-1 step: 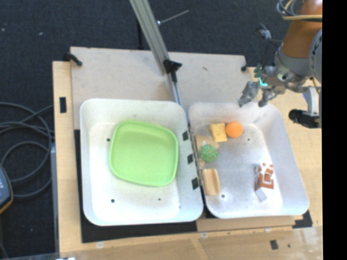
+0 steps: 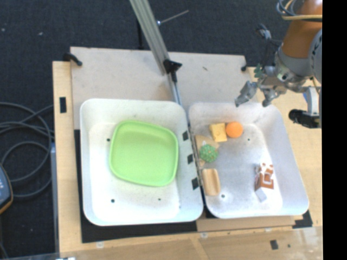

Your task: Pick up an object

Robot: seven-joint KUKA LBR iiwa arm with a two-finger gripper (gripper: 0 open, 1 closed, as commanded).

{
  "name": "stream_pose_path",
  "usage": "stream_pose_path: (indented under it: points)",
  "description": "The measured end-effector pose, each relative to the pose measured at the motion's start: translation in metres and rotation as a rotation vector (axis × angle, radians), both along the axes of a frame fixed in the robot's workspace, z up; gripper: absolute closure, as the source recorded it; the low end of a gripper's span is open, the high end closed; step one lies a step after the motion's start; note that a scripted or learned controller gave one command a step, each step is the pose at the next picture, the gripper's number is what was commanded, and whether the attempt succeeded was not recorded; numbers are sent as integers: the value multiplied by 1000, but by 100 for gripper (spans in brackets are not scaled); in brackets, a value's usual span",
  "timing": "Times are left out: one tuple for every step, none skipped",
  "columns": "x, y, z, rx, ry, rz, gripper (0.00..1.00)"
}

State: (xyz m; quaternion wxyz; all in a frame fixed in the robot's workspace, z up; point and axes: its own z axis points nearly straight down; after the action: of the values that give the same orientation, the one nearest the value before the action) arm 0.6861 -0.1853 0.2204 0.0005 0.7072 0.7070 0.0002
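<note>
My gripper [image 2: 255,98] hangs open above the far edge of the right bin [image 2: 287,145], with nothing between its two spread fingers. Below and left of it in that bin lie an orange ball [image 2: 234,129] and a yellow block [image 2: 218,132] side by side. A green round object [image 2: 208,153] sits on a tan piece near the bin's left wall. A tan bread-like block [image 2: 211,181] lies nearer the front. A brown and white object [image 2: 265,178] rests toward the right.
The left bin [image 2: 95,145] holds a green square plate [image 2: 144,153]. A slanted metal pole [image 2: 152,31] rises behind the bins. Black cables [image 2: 21,140] lie off the bench at left.
</note>
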Motion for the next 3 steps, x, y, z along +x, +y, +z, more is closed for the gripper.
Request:
stream_pose_path:
  points:
    - [-4,0,-62,1,5,0,0]
    - [-3,0,-112,0,-1,0,0]
    - [-2,-1,-98,-2,-6,1,100]
